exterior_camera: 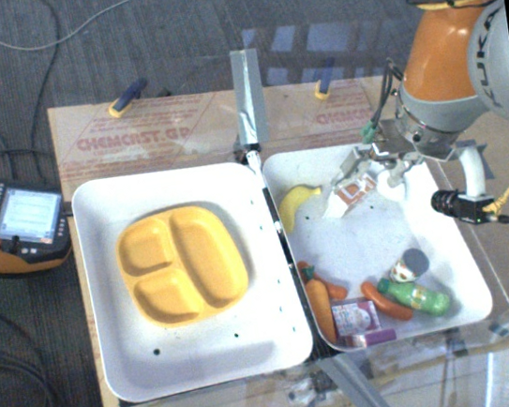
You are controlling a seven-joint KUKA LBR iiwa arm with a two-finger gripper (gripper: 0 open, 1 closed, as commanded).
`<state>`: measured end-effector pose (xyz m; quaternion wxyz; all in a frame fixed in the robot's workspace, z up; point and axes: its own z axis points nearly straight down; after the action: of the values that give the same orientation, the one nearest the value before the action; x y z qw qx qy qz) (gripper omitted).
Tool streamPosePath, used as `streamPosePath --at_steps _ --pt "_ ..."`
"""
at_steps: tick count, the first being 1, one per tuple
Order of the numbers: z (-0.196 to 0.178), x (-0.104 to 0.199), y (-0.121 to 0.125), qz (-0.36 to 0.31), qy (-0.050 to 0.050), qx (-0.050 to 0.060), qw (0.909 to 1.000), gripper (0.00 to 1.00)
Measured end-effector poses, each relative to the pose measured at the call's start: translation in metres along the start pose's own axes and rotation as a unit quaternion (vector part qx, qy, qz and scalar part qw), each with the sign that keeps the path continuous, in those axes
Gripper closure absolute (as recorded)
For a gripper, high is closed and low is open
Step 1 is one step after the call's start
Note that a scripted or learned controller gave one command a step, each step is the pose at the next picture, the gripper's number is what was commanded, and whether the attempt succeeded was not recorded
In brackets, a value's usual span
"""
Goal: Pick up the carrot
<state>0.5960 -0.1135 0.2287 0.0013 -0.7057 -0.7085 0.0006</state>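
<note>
Bins point(204, 371): smooth white plastic
Tray point(184, 261): glossy yellow plastic
Carrot point(320, 306): matt orange
Bench point(159, 136): bare wood

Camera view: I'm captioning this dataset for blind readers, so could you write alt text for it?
A grey-and-orange robot arm reaches from the right, its gripper over the far end of the right bin, away from the carrot lying by that bin's near left wall. The left bin holds a yellow divided tray.

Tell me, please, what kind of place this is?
Probably a robotics lab test bench, not a kitchen: a grey and orange robot arm reaches over two white bins, a teach pendant lies beside them, and loose cables cross the carpet.
</note>
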Motion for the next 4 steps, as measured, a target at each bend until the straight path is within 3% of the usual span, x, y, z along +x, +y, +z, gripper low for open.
streamPosePath --at_steps 1,2,3,4 --pt "0.046 0.053 0.011 -0.126 0.000 0.000 0.9921 0.00" --pt "0.046 0.184 -0.032 0.003 0.000 0.001 1.0000 0.00" --pt "0.063 0.280 -0.052 0.106 -0.002 0.002 0.9944 0.00" --pt "0.132 0.328 -0.011 0.010 -0.003 -0.002 0.9999 0.00"
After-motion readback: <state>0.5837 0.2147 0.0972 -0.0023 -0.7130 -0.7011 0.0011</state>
